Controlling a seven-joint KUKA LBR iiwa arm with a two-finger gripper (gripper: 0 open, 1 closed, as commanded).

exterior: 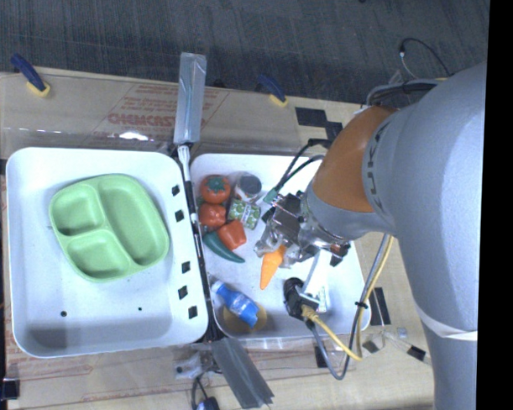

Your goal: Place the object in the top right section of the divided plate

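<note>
Below, cardboard-covered bench (92,102); dark carpet floor (246,27) beyond.

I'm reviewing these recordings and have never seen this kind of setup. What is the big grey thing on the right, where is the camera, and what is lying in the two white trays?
The camera is fixed above the bench, looking down at a slant. The big grey shape with an orange band is a robot arm reaching in from the right. At its end sits its pincer, low over the right white bin.

The left white bin holds a light green divided plate with three sections. The right bin holds small toy foods: an orange carrot just below the pincer, red tomato-like pieces, a dark green pepper, and a blue and yellow item.

The carrot touches the pincer's tip, but whether it is gripped is unclear.
</note>
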